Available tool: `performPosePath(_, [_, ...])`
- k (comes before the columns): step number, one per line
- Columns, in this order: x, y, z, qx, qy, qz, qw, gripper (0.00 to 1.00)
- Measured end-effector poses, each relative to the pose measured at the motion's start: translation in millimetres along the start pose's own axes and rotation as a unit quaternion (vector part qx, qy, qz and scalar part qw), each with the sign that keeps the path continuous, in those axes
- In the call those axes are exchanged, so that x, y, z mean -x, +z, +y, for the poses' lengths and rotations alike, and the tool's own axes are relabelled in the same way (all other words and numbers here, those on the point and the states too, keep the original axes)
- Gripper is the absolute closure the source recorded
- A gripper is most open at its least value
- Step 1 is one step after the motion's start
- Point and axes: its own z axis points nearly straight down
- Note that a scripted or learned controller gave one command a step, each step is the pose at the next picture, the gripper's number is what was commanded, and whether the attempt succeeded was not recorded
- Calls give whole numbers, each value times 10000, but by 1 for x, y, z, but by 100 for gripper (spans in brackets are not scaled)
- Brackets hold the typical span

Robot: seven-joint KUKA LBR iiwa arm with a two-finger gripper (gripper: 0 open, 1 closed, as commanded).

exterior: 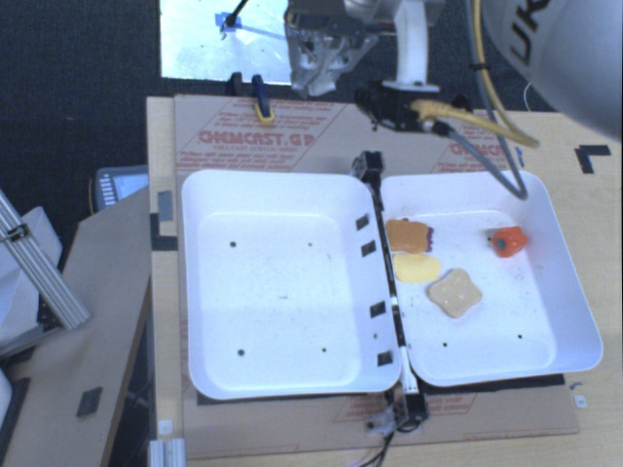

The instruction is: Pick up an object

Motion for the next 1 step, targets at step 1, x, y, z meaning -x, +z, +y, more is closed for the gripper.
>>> performPosePath(1, [0,1,33,-1,4,-6,10000,100])
